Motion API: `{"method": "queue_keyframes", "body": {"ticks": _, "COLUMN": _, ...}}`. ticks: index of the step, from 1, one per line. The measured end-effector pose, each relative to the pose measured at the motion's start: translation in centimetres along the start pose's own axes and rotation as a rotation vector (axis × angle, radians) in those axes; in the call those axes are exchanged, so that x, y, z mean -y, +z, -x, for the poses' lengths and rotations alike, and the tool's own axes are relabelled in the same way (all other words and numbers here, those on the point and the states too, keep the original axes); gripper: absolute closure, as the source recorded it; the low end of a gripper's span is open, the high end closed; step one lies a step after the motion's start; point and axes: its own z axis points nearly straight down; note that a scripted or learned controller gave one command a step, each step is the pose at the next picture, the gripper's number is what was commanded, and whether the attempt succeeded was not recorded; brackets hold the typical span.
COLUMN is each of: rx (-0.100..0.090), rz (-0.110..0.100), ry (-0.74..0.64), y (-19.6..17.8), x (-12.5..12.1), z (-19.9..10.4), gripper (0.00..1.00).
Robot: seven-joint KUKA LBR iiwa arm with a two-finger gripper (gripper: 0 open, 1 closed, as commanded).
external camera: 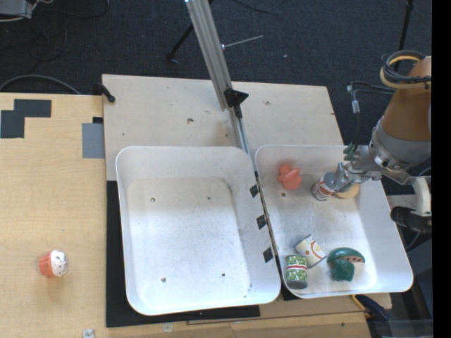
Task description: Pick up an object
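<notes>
No brand or label text is being resolved; the print on the green can (297,270) and on the small white cup (310,248) is too small to be read. The gripper (331,186) is being shown low over the upper part of the right bin (394,277), reached in from the right by the grey arm with the orange band (412,111). Whether anything is being gripped cannot be told; a small reddish-and-tan thing (323,189) is being seen right at its tip, with a tan disc (347,190) just beside, but the tip is blurred. The red-orange lump (289,177) is lying near the gripper, to its left. The cup and can are lying well below the gripper, slightly left, touching each other. The green-and-red item (344,263) is lying well below it, near the cup. The left bin (130,189) is being seen far left of the gripper. A small red-and-white ball (53,263) is lying on the wooden bench, far left and below.
</notes>
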Motion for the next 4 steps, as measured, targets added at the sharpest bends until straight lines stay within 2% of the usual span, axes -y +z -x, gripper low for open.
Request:
{"method": "queue_keyframes", "body": {"ticks": 1, "rx": 0.001, "rz": 0.003, "ry": 0.000, "y": -6.2, "x": 0.2, "z": 0.6, "gripper": 1.00}}
{"method": "queue_keyframes", "body": {"ticks": 2, "rx": 0.000, "rz": -0.002, "ry": 0.000, "y": -7.9, "x": 0.2, "z": 0.7, "gripper": 1.00}}
{"method": "queue_keyframes", "body": {"ticks": 4, "rx": -0.003, "rz": -0.006, "ry": -0.005, "y": -6.2, "x": -3.2, "z": -10.9, "gripper": 1.00}}
